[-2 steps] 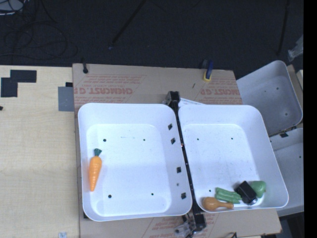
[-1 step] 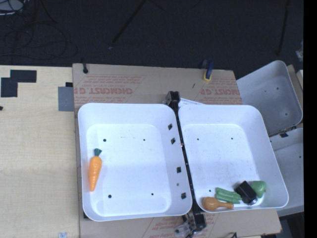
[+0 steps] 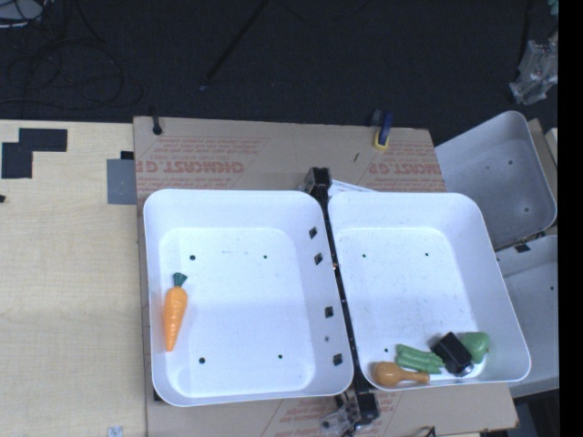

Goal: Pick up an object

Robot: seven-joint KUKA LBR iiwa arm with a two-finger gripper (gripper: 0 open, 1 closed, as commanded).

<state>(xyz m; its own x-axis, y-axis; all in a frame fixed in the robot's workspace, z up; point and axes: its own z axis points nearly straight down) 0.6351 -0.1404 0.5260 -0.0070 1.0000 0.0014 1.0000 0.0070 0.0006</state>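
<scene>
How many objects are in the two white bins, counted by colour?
Orange: 2, the carrot in the left bin and an orange piece in the right bin
Green: 2, the long green piece and a rounder one
Black: 1, the black block
Total: 5

A toy carrot [image 3: 174,311] lies by the left bin's [image 3: 232,209] left wall. In the right bin's [image 3: 410,209] near corner huddle a green vegetable [image 3: 419,360], a black block [image 3: 453,353] and what may be an orange gourd [image 3: 397,374].
</scene>
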